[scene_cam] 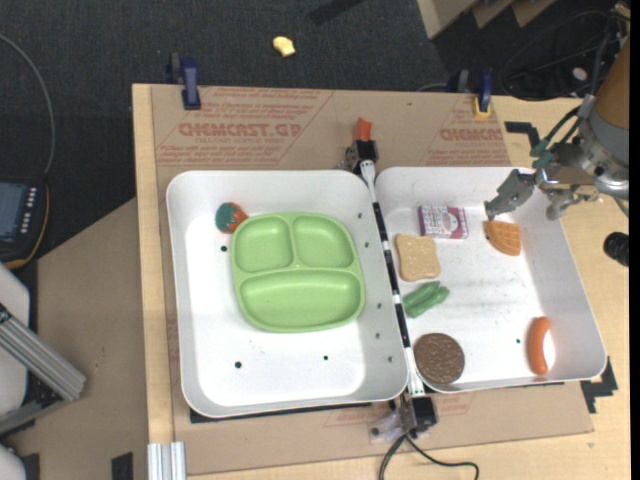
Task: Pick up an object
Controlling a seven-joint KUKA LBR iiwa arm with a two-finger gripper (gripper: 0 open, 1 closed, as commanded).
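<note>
My gripper (523, 206) hangs over the far right part of the right bin (575, 268), open, with nothing between its fingers. An orange waffle-like piece (504, 236) lies just below the left fingertip (496, 204). Also in that bin are a pink packet (442, 220), a slice of toast (417, 256), a green pod (425, 298), a brown round cookie (439, 357) and an orange sausage (540, 345).
The left bin (200, 348) holds a green divided plate (296, 270) and a small red and green fruit (231, 216) at its far left corner. Clamps (187, 80) stand on the board's far edge. Cables run along the right side.
</note>
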